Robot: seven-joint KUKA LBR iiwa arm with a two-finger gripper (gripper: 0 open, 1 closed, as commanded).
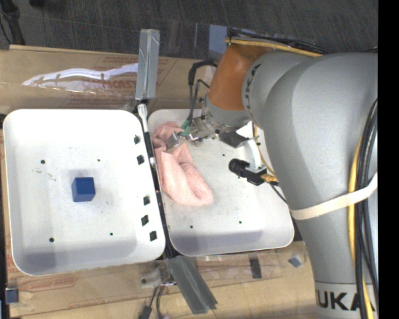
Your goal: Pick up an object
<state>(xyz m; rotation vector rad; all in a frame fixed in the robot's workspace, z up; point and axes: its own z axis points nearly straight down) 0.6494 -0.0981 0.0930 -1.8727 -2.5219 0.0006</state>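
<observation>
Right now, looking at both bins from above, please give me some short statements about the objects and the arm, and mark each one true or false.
1. A blue cube lies in the left bin. True.
2. The pink cloth lies in the left bin. False: it lies in the right bin, near the divider.
3. The tool is at the upper end of the pink cloth. True.
4. The blue cube touches the pink cloth. False: they are apart, in different bins.
5. The arm's band above the wrist is green. False: the band is orange.
</observation>
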